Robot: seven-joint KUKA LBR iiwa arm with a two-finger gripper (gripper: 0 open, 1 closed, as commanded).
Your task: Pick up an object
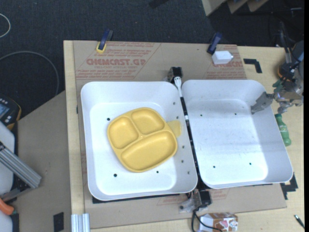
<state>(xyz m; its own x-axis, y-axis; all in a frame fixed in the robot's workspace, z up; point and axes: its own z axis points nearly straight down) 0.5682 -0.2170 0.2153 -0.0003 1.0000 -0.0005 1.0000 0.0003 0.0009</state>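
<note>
A yellow divided plate (141, 139) with three compartments lies flat in the left bin (94, 100), a little right of its middle. A small pale yellow flat piece (175, 127) pokes out from under the plate's right edge. A green oblong thing (284, 130) rests along the right rim of the right bin (231, 163). My gripper (268, 107) hangs over the upper right corner of the right bin, just above the green thing and far from the plate. It is open, with nothing between its fingers.
The two bins meet along a black seam (187, 129) in the middle. Blue clamps (104, 40) (214, 43) and a white block (222, 57) sit at the board's far edge. Cables and a small box (218, 222) lie at the near edge.
</note>
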